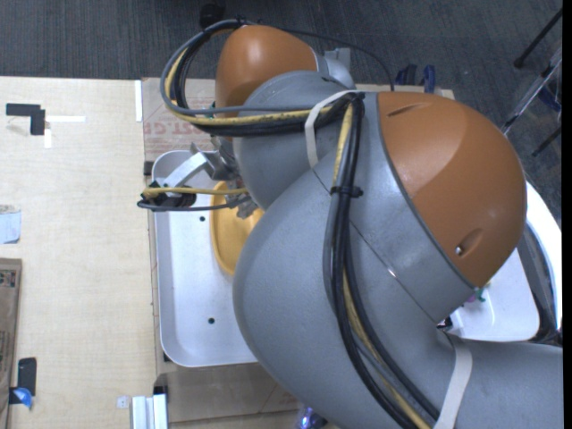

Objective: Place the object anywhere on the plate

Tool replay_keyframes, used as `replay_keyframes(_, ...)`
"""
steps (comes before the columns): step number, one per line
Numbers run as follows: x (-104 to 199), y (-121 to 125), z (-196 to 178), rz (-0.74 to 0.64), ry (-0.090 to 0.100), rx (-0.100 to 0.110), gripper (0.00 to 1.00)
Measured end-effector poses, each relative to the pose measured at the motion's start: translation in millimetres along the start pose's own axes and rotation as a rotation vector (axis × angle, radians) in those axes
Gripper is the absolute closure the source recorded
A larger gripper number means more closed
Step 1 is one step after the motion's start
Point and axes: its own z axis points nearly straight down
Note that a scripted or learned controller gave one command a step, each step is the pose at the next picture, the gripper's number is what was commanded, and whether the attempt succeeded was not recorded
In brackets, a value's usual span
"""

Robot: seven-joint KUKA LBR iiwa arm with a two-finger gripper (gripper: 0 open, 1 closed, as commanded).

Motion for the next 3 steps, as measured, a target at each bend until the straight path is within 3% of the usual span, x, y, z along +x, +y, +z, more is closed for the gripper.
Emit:
replay_keyframes(1,-70,-41,-65,0.137,0.002,0.0,1.0)
replay_keyframes(2,-97,-55,-23,0.332,0.002,0.0,1.0)
replay_keyframes(3,-96,-57,-64,0.123,0.001,-0.001,1.0)
